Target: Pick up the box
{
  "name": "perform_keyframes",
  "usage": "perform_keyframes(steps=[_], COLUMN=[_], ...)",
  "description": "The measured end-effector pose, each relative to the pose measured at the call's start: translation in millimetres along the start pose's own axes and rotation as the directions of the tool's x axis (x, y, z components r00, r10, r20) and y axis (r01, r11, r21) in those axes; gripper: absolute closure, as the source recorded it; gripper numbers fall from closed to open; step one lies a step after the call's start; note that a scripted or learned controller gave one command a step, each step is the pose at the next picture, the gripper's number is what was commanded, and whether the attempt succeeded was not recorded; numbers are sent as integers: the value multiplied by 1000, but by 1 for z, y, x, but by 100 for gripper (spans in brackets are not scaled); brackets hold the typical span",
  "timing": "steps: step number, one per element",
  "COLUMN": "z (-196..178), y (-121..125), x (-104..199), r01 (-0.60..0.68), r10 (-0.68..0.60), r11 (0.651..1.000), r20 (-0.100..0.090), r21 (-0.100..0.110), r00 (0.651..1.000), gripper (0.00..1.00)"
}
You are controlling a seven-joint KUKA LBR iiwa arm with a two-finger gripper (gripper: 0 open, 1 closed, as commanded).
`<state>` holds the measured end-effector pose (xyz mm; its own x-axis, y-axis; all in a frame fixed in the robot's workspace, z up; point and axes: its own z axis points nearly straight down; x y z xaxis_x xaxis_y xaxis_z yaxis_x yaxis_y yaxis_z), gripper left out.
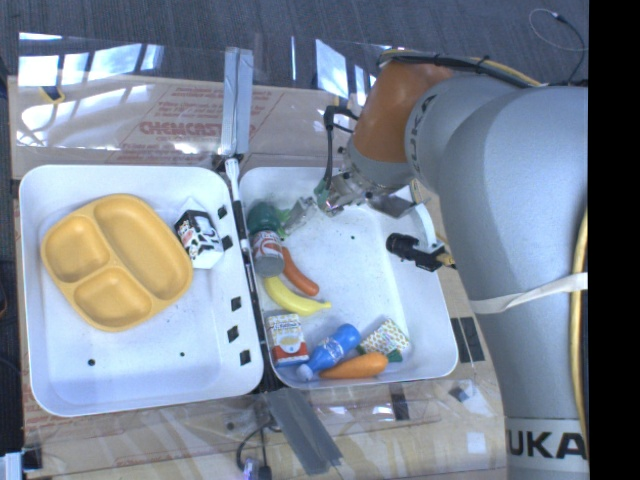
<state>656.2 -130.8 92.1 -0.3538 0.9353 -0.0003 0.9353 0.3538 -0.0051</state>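
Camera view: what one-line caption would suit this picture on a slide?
Grey arm's gripper hovers at the right bin's back edge, above toy food; a small box lies at front.

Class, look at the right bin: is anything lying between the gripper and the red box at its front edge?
Yes. From the gripper near the back of the bin to the red box at the front, the banana and sausage lie across the path.
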Motion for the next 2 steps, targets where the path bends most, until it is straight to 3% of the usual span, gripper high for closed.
perform_keyframes(steps=[1, 2], z=[-1, 0], y=[-35, 5], x=[-65, 10], r01=[-63, 0], r10=[63, 0], r11=[998, 1000], r20=[1, -2], r21=[-7, -2], r00=[998, 1000], gripper=[0, 0])
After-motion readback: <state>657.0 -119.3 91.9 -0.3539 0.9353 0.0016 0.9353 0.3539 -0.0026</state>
